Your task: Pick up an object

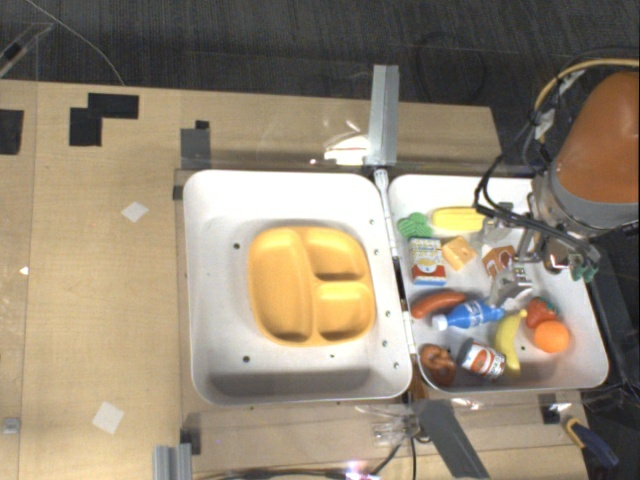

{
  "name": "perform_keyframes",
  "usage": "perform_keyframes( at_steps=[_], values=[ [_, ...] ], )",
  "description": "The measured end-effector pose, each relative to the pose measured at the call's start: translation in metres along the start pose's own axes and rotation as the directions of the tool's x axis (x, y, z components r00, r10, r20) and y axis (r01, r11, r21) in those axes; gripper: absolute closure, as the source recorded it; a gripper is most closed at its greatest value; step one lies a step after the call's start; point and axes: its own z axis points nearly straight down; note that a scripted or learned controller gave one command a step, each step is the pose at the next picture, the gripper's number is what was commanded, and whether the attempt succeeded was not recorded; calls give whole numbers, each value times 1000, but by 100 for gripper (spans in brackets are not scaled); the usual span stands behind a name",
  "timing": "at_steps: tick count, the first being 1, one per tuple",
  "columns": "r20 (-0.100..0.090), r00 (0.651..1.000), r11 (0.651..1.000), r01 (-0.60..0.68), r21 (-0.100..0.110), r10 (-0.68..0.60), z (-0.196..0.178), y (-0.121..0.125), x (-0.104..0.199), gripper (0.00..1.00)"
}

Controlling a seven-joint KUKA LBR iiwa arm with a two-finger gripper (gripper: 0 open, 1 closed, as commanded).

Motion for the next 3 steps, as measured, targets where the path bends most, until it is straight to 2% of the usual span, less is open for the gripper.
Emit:
perform_keyframes(
  at_steps=[1, 2, 3],
  values=[
    [9, 1000, 1000, 6, 3, -6, 135, 6, 37, 0],
    [6, 980, 980, -201, -1, 201, 143, 9, -4, 0],
    [9, 994, 994, -105, -1, 105, 44, 36, -9, 0]
  ],
)
